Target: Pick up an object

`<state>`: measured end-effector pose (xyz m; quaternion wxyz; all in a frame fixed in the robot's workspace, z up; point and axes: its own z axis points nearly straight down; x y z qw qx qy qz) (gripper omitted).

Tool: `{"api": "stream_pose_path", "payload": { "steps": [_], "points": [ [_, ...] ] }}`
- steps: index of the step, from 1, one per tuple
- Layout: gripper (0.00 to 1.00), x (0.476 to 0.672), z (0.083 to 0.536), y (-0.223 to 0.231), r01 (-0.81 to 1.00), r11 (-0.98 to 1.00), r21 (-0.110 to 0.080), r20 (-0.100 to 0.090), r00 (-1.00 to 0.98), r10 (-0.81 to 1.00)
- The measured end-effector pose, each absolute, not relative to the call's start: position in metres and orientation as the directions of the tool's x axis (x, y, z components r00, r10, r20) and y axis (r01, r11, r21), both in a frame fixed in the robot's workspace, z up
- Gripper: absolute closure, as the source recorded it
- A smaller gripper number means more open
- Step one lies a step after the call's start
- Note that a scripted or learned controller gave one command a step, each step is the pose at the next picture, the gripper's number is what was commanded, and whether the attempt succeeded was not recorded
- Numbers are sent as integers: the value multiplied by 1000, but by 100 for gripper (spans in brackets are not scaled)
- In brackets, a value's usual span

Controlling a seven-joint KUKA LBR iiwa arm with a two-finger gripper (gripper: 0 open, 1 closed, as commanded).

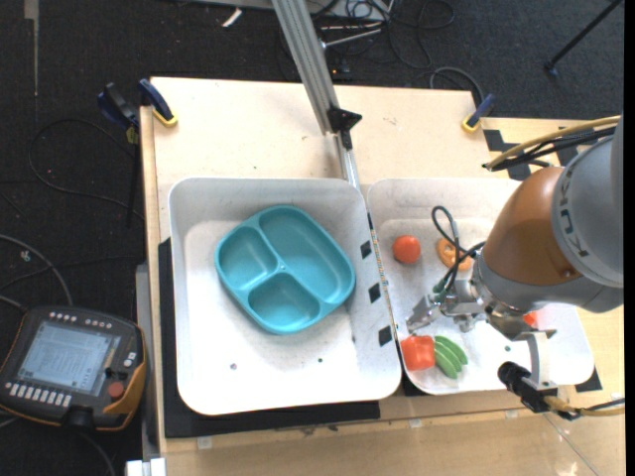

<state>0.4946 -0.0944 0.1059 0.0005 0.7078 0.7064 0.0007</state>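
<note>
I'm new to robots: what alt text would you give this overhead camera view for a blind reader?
A grey and orange robot arm reaches from the right over the right white bin, above a red tomato, a red block and a green piece. The left bin holds a teal divided plate.

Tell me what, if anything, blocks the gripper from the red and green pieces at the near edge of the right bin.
Nothing visible does. The gripper hangs just above the red piece and the green piece beside it, with bare bin floor between. The red ball sits farther back, out of the way.
</note>
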Motion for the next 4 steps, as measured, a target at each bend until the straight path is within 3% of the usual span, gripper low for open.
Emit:
{"api": "stream_pose_path", "payload": {
  "steps": [1, 2, 3, 4],
  "points": [
    [0, 494, 96, -94, 1000, -1, 1, 0, 1, 1000],
    [100, 495, 106, -94, 1000, 0, 3, 0, 0, 1000],
    [0, 494, 106, -94, 1000, -1, 1, 0, 1, 1000],
    [0, 537, 199, -3, 1000, 10, 9, 2, -10, 1000]
  ]
}}
